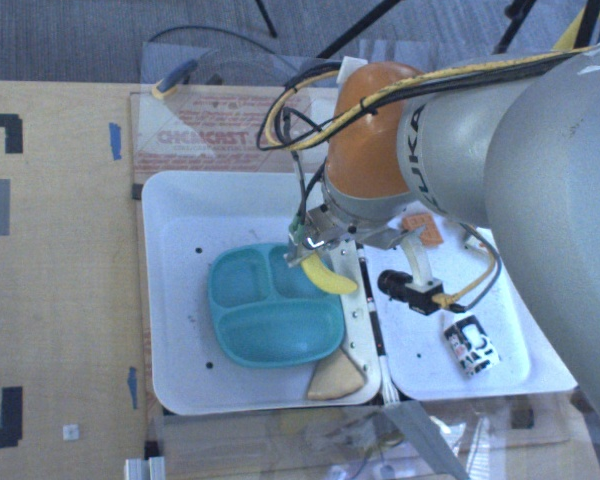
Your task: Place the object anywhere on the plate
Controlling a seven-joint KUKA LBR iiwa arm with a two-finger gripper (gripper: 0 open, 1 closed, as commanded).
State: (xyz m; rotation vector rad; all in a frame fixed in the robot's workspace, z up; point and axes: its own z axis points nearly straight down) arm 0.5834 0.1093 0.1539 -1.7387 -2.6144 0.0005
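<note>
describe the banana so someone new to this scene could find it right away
Start at the left bin, which holds a teal plate with compartments. At the plate's upper right edge, just under the gripper, lies the banana. It is small, curved and bright yellow, unlike the tan wedge below the plate.

Teal plate — smooth matt plastic, white bins glossy plastic, bench — pale wood
</note>
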